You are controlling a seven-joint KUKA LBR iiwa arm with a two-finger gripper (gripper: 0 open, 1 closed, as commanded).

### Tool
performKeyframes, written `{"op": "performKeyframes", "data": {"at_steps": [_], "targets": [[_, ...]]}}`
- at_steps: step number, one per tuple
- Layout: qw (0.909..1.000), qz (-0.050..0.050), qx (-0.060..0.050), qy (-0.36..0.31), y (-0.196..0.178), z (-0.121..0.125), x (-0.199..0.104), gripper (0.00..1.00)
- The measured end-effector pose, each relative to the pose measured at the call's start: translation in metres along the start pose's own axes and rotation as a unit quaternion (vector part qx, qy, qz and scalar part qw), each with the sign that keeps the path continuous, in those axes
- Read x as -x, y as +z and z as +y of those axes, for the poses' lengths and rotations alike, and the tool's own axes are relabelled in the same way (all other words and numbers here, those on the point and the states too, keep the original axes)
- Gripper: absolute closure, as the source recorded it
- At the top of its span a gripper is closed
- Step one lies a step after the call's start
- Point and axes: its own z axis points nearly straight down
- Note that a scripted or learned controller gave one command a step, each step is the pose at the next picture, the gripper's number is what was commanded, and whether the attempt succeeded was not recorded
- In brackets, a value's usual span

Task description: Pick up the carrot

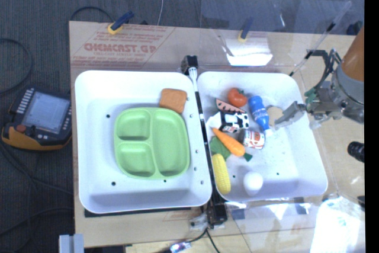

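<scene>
Carrot (228, 142) lying diagonally at centre-right of frame, wedged between corn (221, 173) and can (254, 139). Gripper (288, 116) hovering right of it, jaws apparently narrow, holding nothing. Best to align across carrot's short axis, descend mid-body, avoid neighbours.

Orange carrot (228, 142) w/ green tip; yellow corn cob (221, 172); white egg (253, 181); red tomato (237, 97); blue bottle (259, 113); black-and-white patched toy, poss. a cow (234, 122). Light-green divided plate (151, 143) and tan-orange bread slice (173, 100) are seen in left white bin (95, 98).
</scene>
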Motion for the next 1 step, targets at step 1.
{"op": "performKeyframes", "data": {"at_steps": [1], "targets": [[0.9990,0.001,-0.004,0.044,0.0800,0.0031,-0.0466,0.00]]}}
